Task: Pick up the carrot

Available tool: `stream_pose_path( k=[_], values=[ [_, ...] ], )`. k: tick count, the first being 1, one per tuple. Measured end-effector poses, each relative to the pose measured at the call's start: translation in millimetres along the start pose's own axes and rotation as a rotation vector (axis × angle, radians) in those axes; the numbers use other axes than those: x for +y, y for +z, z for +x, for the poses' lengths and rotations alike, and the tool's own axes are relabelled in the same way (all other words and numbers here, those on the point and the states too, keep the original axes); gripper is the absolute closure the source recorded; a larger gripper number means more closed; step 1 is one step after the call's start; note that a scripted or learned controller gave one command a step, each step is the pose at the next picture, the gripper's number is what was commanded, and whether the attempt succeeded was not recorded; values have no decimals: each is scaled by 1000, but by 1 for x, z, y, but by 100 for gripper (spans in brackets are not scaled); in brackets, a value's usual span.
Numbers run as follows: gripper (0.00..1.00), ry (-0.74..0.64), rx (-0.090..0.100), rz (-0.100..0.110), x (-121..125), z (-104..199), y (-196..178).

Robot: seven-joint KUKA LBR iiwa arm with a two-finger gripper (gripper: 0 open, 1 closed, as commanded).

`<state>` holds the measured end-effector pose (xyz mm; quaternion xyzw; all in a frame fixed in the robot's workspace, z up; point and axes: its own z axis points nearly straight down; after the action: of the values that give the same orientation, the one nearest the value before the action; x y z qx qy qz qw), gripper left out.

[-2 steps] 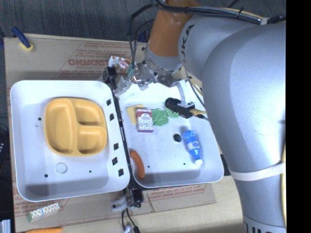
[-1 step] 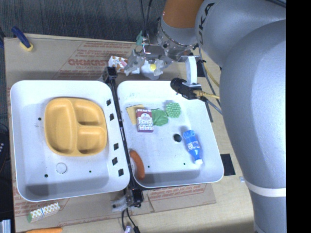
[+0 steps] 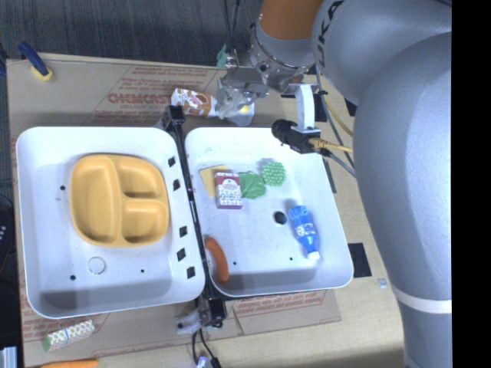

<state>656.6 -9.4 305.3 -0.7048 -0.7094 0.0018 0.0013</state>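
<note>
Carrot (image 3: pixel 218 258) lies in the near left corner of the right bin (image 3: pixel 326 261), orange and stubby, touching the bin's left wall beside the divider where the two bins meet. Up at the far edge of that bin the claw (image 3: pixel 236 104) hangs over the rim, well apart from the carrot; whether it is open or closed I cannot tell at this angle. The grey arm (image 3: pixel 399 129) with its orange band (image 3: pixel 295 2) fills the right side. In the middle of the right bin sit a small red box (image 3: pixel 229 190) partly over a yellow block (image 3: pixel 210 176), a green leafy piece (image 3: pixel 252 184) touching the box, and a green dotted piece (image 3: pixel 273 172) just beside it. A blue bottle (image 3: pixel 303 230) lies nearer the right wall. The left bin (image 3: pixel 38 205) holds a yellow compartment tray (image 3: pixel 119 198). Both bins rest on the surface (image 3: pixel 92 83).
</note>
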Motion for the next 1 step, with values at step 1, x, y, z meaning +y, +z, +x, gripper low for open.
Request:
stream_pose_path(
  k=[1],
  values=[
    [100, -95, 1, -1, -15, -62, 46]
  ],
)
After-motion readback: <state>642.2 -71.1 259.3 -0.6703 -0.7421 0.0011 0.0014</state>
